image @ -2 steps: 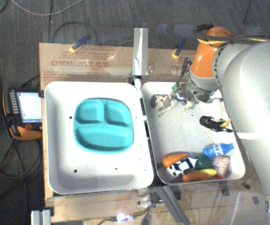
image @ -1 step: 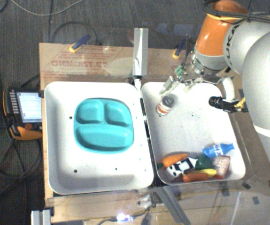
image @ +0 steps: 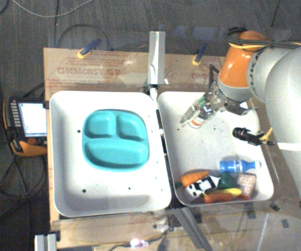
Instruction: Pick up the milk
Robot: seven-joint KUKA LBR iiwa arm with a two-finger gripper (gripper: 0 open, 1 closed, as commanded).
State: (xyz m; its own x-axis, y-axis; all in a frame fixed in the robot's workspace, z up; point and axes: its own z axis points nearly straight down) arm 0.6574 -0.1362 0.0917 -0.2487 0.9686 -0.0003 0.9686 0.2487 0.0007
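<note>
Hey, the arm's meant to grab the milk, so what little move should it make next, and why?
Probably travel toward the near end of the right bin. The gripper hangs over that bin's far part, while the milk, the black-and-white carton, lies in the pile of toy food by the blue bottle.

Two white bins (image: pixel 61 156), one teal divided plate (image: pixel 116 140), one blue bottle (image: pixel 237 166), perhaps five small items heaped beside it

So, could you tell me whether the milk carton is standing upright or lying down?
Lying down: the milk carton rests on its side among the toys in the right bin's near corner.
</note>
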